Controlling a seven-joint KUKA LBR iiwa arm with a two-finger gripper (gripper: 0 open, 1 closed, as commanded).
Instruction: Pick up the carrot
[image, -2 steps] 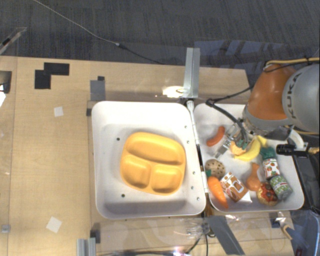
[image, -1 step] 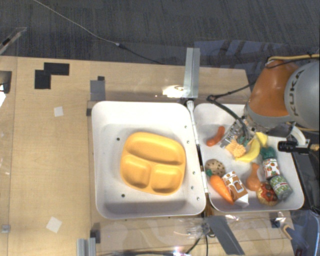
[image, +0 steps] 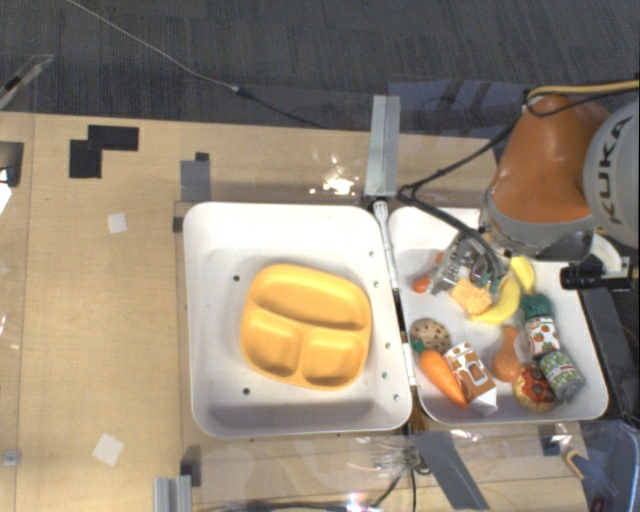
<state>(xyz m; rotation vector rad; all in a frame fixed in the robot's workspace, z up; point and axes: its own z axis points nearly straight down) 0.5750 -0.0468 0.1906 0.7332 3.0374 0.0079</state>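
Holding carrot (image: 440, 372), banana (image: 506, 296): right bin (image: 596, 400) | yellow tray (image: 303, 325): left bin (image: 205, 300) | claw (image: 468, 264) state unclear

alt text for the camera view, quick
A grey and orange robot arm's gripper hangs over the right white bin of toy foods, away from the orange carrot near its front left. The left white bin holds a yellow divided plate.

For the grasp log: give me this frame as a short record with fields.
arm: in from the right, over the right bin
pincer: above the bin's upper part, beside the banana
carrot: lying near the bin's left wall, next to the carton, apart from the pincer
cookie: just above the carrot
left bin: holds a yellow tray
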